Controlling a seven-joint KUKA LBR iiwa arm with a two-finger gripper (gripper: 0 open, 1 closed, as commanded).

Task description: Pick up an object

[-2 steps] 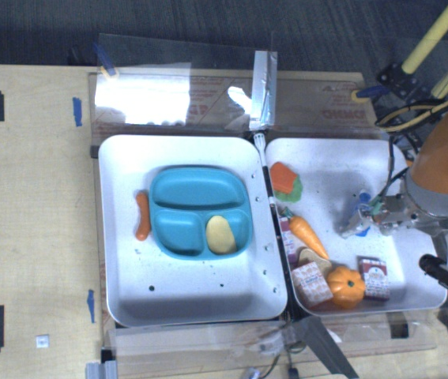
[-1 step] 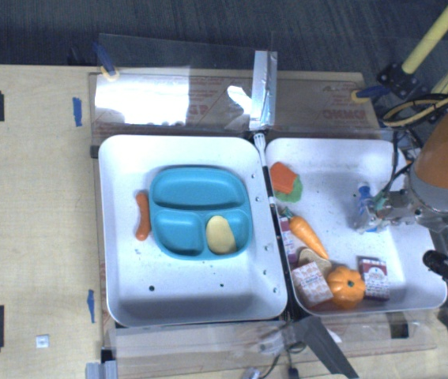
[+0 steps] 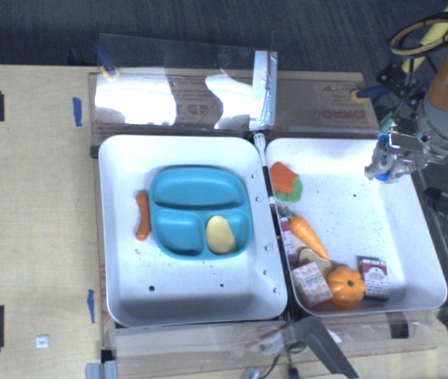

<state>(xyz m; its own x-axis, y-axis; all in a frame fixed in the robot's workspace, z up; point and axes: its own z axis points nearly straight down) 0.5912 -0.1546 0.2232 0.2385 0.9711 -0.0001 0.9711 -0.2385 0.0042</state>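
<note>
The gripper (image 3: 387, 166), its state not possible to tell, hovered at the right white plastic bin's (image 3: 413, 235) far edge, and should have descended vertically over the well-separated small orange plastic carrot (image 3: 308, 235).

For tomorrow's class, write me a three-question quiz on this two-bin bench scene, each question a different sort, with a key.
1. True or false: the yellow potato-like piece lies in a compartment of the blue tray.
2. Which thing lies in the left bin outside the tray?
A. a small pumpkin
B. an orange sausage-shaped piece
C. a carrot
3. Fill in: the end effector hangs above the right bin's ____ right corner.

Key
1. True.
2. B: the orange sausage-shaped piece lies just left of the tray; the pumpkin and carrot lie in the right bin.
3. Far (upper in the view).
</note>
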